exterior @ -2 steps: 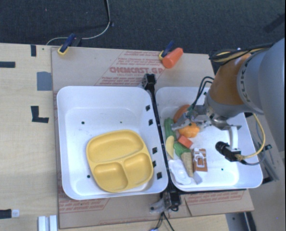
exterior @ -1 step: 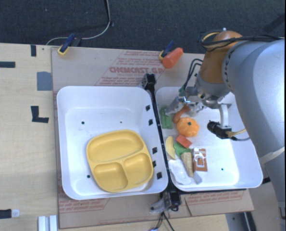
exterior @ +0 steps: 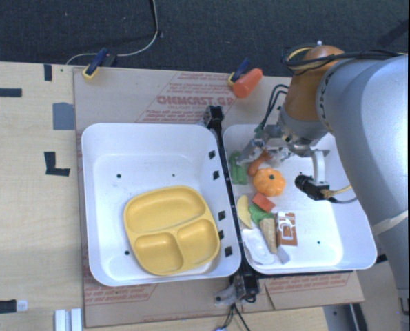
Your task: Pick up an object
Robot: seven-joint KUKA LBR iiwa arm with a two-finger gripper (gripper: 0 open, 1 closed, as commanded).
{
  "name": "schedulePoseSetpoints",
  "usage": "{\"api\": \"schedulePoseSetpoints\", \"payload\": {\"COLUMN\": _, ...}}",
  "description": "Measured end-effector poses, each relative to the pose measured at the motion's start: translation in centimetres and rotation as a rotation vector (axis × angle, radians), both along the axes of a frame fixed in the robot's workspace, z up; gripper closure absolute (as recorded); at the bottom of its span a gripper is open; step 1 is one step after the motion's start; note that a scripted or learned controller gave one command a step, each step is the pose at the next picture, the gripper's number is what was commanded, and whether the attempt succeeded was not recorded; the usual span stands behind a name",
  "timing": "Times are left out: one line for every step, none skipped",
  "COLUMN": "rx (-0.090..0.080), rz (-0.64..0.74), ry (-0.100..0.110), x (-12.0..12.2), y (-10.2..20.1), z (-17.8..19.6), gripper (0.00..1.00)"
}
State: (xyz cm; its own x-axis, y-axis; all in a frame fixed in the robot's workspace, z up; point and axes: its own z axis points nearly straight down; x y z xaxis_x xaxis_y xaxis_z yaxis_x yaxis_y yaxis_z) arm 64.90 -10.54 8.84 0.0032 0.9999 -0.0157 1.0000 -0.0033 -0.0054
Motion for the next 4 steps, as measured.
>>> {"api": "schedulePoseSetpoints", "payload": {"rx": 0.012, "rz": 0.002, "ry": -0.009, "x": -0.4, "y": -0.8, "z": 0.1, "gripper": 0.0}}
{"api": "schedulePoseSetpoints", "payload": {"rx": -0.003, "rz": -0.004, "ry": -0.024, "x": -2.9, "y": 0.3, "z": 0.2, "gripper": 0.0}}
{"api": "schedulePoseSetpoints", "payload": {"rx": 0.005, "rz": -0.003, "ry": -0.024, "x": -6.0, "y": -0.2, "z": 0.2, "gripper": 0.0}}
{"api": "schedulePoseSetpoints", "payload": {"rx": 0.01, "rz": 0.004, "ry": -0.011, "x": -2.4, "y": -0.3, "z": 0.0, "gripper": 0.0}}
